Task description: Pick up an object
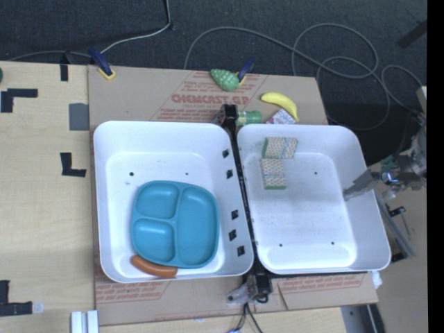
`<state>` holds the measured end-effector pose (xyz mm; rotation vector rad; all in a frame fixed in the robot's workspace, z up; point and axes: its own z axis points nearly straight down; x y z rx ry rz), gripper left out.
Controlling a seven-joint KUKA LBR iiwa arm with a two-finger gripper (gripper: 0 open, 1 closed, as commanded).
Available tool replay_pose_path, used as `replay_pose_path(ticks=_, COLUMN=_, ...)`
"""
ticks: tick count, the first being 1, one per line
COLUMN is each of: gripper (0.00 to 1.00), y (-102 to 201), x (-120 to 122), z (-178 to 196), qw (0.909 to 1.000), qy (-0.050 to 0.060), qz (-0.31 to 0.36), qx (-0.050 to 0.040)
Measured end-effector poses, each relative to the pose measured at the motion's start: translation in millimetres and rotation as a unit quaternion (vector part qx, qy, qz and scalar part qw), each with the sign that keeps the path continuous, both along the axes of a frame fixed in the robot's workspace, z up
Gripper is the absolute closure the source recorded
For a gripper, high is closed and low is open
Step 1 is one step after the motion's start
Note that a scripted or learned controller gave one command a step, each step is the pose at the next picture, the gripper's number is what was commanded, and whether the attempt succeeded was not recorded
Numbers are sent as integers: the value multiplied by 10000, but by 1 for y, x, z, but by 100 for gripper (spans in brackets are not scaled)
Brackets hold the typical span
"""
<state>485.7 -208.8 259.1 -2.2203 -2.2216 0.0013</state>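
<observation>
end effector point(355, 186) at right bin point(361, 151) rim | state unclear, blurred | 2 sponges point(276, 161) apart from it

Setting: robotics laboratory test bench. Evidence: two shallow white bins, left bin point(111, 186) and right bin point(361, 207), butted side by side on a printed cardboard sheet point(187, 99) laid over a pale wooden bench top point(41, 207); black tape marks point(69, 165) stuck to the bench; blue spring clamps point(102, 62) pinning the cardboard's far edge; loose cables point(333, 47) trailing across dark carpet point(277, 5) behind; toy props, including a plastic banana point(280, 105), a blue divided plate point(175, 223) and a toy sausage point(154, 267); grey machine hardware point(402, 175) at the right edge.
</observation>
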Motion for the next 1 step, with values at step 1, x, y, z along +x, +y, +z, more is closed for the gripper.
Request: replay_pose_path(ticks=1, gripper=0, y=88, x=54, z=-99, qw=10000, qy=16, qz=10, qx=11)
